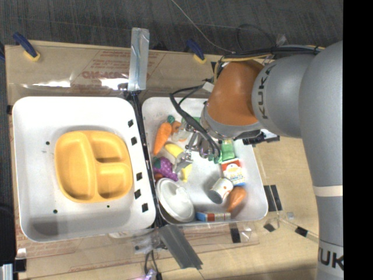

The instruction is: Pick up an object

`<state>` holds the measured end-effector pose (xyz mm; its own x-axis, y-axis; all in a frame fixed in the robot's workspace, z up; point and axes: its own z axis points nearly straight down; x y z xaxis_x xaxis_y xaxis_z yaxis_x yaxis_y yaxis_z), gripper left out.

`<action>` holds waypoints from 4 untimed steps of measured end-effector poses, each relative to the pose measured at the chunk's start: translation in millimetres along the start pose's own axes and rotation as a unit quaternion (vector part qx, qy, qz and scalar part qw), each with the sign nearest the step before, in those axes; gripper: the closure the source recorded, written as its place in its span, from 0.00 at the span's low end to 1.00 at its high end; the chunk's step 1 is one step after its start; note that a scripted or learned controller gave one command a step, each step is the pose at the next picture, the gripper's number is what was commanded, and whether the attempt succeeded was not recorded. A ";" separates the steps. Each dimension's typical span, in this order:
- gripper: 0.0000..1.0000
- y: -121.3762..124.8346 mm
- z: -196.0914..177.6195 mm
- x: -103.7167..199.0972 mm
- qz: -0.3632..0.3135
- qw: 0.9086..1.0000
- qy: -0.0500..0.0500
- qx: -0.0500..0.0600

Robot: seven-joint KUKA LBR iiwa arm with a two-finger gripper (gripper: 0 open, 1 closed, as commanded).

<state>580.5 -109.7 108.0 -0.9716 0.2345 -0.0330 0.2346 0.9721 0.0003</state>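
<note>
You are looking at an arm (280, 92) covering the right bin's (256, 200) one-o'clock corner; the gripper's (189, 156) fingertips are blurring into clutter there.

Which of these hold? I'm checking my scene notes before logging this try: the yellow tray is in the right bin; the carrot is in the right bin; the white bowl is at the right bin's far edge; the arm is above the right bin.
1. The yellow tray is in the right bin. False: it sits in the left bin.
2. The carrot is in the right bin. True.
3. The white bowl is at the right bin's far edge. False: it is near the front-left corner.
4. The arm is above the right bin. True.
</note>
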 end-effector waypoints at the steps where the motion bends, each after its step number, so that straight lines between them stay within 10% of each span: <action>1: 1.00 1.9 -11.1 -1.8 -0.004 1.000 -0.002 0.000; 2: 1.00 8.5 -142.0 -57.1 -0.003 1.000 0.008 0.000; 4: 1.00 3.7 -162.5 -78.5 0.049 0.999 0.011 0.001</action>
<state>652.5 -123.3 273.0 -0.9447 0.3279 -0.0106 0.3279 0.9447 0.0002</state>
